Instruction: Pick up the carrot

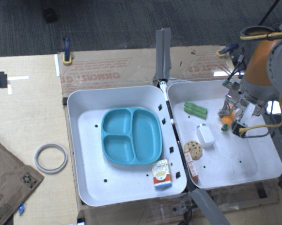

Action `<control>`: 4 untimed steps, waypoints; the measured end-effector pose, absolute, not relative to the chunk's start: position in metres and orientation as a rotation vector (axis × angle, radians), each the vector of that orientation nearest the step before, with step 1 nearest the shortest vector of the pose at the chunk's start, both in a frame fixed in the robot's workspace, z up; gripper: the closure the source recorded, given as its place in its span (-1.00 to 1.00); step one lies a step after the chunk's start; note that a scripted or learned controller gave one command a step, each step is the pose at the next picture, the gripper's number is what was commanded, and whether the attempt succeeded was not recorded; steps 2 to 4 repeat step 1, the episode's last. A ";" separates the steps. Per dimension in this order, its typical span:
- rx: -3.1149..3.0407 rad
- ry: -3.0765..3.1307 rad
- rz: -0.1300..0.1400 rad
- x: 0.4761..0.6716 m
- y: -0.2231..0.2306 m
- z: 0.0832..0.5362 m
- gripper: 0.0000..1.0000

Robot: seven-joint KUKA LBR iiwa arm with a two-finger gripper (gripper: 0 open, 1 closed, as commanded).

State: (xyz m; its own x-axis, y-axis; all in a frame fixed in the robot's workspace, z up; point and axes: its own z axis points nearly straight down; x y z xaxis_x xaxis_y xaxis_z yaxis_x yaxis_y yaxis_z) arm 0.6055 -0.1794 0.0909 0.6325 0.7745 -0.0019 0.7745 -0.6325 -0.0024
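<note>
In the right bin point(262, 170), near its far right side, the gripper point(227, 113) hangs low over the white floor, and the carrot point(226, 119) shows as a small orange piece between its fingers point(223, 111), so it is clamped on the carrot. The carrot sits at the fingertips, close above or on the bin floor; which of the two cannot be told from this slant. Above the gripper the arm point(269, 70) comes in from the right, its orange band point(256, 66) just over the wrist.

Elsewhere in the same bin, a green vegetable point(195, 110) lies near the back left, well apart from the gripper. A small white block point(205, 134) lies toward the middle, and just below and to the left of it sits a cookie point(194, 149). A thin red packet point(191, 168) lies along the left wall of this bin.

In the left bin point(86, 152), a blue divided plate point(132, 135) with three compartments lies flat in the middle. A small carton point(161, 174) stands near the front right corner, just beside the plate's edge.

On the bench left of the bins, a grey tape ring point(51, 157) lies flat, and a brown cardboard box point(8, 180) sits at the left edge.
</note>
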 end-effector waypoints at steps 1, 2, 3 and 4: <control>-2.366 -2.065 0.003 0.623 -0.156 0.200 1.00; -2.366 -2.065 0.003 0.623 -0.156 0.200 1.00; -2.366 -2.065 0.003 0.623 -0.156 0.200 1.00; -2.366 -2.065 0.003 0.623 -0.156 0.200 1.00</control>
